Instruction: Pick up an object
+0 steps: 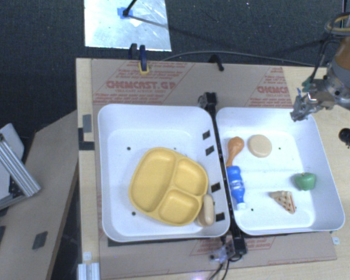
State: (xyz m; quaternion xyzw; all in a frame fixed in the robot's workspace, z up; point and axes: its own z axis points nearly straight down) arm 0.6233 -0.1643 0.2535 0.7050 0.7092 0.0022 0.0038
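Observation:
My gripper [299, 108] hangs over the far right corner of the right bin [324, 156], with nothing visible between its fingers. Below it in that bin lie a round beige cookie [259, 146], an orange drumstick [234, 149], a blue bottle [235, 185], a green apple [305, 181] and a pizza slice [284, 201]. All of them rest on the bin floor, apart from the gripper. The cookie is the nearest item to the gripper.
The left bin [114, 133] holds a yellow divided plate [168, 185] with a tan bread roll [207, 209] at its right edge. A black divider strip [217, 156] runs between the bins. Cables cross the bench behind them.

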